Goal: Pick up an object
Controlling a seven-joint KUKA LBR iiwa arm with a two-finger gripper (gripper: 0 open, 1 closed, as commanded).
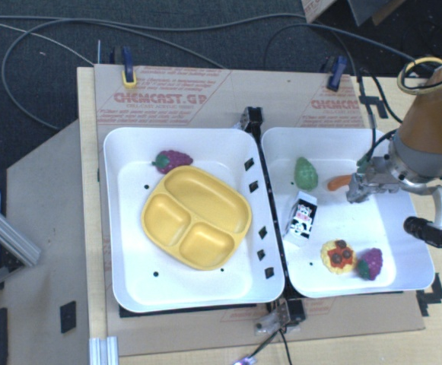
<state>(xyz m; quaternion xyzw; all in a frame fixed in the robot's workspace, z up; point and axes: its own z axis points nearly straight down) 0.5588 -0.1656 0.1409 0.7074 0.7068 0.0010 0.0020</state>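
The hand sits low in the right bin; whether it is open or shut cannot be told. A carrot lies touching or just beside it, on its left. Further left is a green fruit. Below and left lies a cow-print carton. Below are a pizza and grapes, touching. Well left, the other bin holds a yellow tray and more grapes.
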